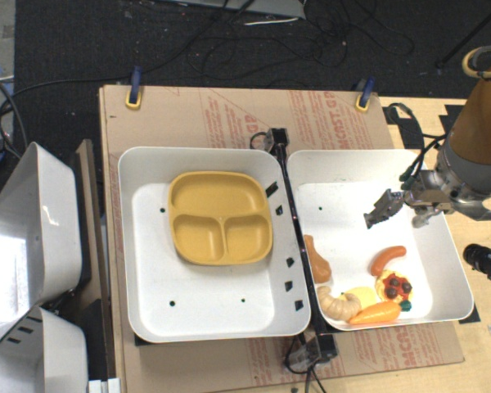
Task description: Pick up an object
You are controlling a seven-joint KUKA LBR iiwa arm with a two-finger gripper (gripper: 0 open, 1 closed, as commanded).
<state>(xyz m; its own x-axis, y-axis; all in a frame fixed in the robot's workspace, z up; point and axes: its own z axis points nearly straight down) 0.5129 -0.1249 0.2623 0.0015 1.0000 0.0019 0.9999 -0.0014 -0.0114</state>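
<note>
**Jaws hang slightly parted over right-hand bin, nothing between them**

Jaws slightly spread and holding nothing, the gripper (382,210) hovers above the bare white floor of the right bin (344,170), its dark fingers pointing left and a little downward from the grey-and-orange arm (475,137).

From the left of the bench: a yellow divided plate (221,217) lies flat in the left bin (139,244), well apart from the arm. Across the divider, toy foods crowd the right bin's near corner. A tan drumstick-shaped piece (316,258) runs along the divider, its narrow end up. Below it sits a pale knobbly piece (339,304), touching a yellow block (361,295). An orange carrot (375,313) lies almost level along the near wall, its tip toward the left. A reddish sausage (388,259) slants upward to the right, just above a small tart topped with dark berries (395,286).

Both bins rest on a brown board (229,113) held by two yellow clamps (133,97); black cables trail over the dark floor (65,39) behind.
</note>
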